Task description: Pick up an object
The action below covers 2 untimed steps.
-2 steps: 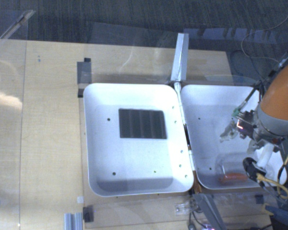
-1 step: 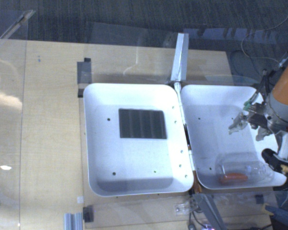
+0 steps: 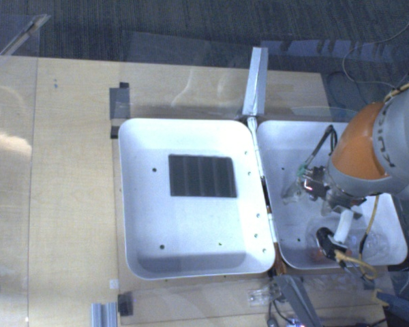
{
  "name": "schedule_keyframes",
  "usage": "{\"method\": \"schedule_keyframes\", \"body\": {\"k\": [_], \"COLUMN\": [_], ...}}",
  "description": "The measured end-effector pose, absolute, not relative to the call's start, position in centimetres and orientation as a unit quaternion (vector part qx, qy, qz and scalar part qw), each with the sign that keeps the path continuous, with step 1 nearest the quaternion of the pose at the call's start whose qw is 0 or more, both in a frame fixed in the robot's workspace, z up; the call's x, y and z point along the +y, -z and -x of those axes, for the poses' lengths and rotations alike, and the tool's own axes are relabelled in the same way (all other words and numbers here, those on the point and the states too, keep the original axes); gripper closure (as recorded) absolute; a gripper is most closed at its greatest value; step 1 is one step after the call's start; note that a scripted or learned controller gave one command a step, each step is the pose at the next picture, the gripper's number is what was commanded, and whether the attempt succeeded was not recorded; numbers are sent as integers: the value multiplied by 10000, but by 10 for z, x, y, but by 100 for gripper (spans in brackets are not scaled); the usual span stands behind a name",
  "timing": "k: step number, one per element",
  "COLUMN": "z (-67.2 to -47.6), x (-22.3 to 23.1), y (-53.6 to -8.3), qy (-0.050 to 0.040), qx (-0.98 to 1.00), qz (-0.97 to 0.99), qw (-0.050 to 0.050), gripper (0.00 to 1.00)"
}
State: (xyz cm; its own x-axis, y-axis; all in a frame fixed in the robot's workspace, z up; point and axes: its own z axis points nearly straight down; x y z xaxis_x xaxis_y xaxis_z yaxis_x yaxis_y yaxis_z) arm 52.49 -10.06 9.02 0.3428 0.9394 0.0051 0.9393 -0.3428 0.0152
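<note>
**Dark ribbed pad [image 3: 202,176], one piece**

Location: flat on the floor of the neighbouring bin [image 3: 136,203], well apart from the gripper [image 3: 308,182], past the wall between the bins.
Gripper: hangs over its own bin [image 3: 286,148]; open or closed cannot be told.
Handling, judged: thin, light, probably soft. It lies flush, so pinch at one edge rather than mid-face.

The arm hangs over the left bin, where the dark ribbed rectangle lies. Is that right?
Not quite. The camera view shows the arm over the right bin; the dark ribbed rectangle does lie in the left bin.
</note>
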Motion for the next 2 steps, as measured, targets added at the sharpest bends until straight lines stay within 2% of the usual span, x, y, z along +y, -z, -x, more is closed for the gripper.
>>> {"method": "schedule_keyframes", "body": {"k": [1, 2], "z": [-527, -518], "x": [-100, -168], "y": [-102, -228], "qy": [-86, -21], "qx": [5740, 6784], "qz": [-8188, -7347], "qw": [67, 37], "gripper": [100, 100]}}
